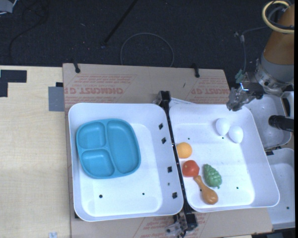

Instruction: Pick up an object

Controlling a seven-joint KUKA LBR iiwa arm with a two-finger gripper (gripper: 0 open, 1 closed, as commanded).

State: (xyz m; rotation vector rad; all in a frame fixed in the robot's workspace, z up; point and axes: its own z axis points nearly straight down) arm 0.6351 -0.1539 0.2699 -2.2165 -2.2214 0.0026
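Observation:
The right bin [248, 182] holds two white egg-like pieces [228, 130], an orange ball [184, 149], a red tomato-like piece [190, 168], a green bumpy piece [212, 175] and a tan spoon-shaped piece [206, 191]. My gripper [237, 102] hangs over the bin's back right corner, above and right of the white pieces. Nothing shows between its tips.
The left bin [149, 192] carries a blue divided tray [108, 148]. A cardboard sheet [139, 86] lies under both bins. The black divider clips [169, 148] run between the bins. The arm [278, 53] stands at the right edge.

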